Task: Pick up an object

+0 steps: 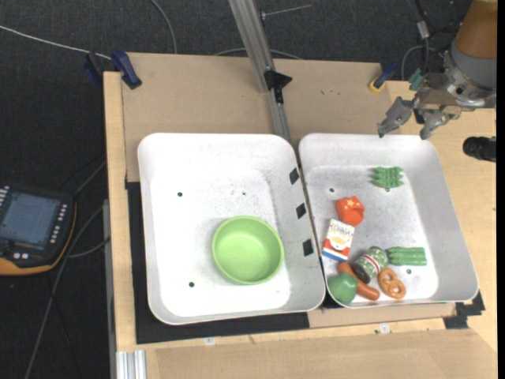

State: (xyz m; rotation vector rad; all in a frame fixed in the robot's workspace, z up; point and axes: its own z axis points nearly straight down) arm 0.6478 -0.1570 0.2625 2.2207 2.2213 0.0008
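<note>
hovering: gripper [410,121] over right bin's [442,172] far rim | jaws spread apart, holding nothing | green bowl [247,249] in left bin [158,172]

The arm [480,30] is cut off by the frame's upper right corner; the carton's [338,241] label is too small to read.

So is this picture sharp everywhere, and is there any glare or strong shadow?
Camera view: light is soft and even, with no hard shadows; the white bins look bright but keep their speckle, with no harsh glare. The green bowl and small toys are fairly crisp, while the gripper near the top right looks slightly soft.
</note>
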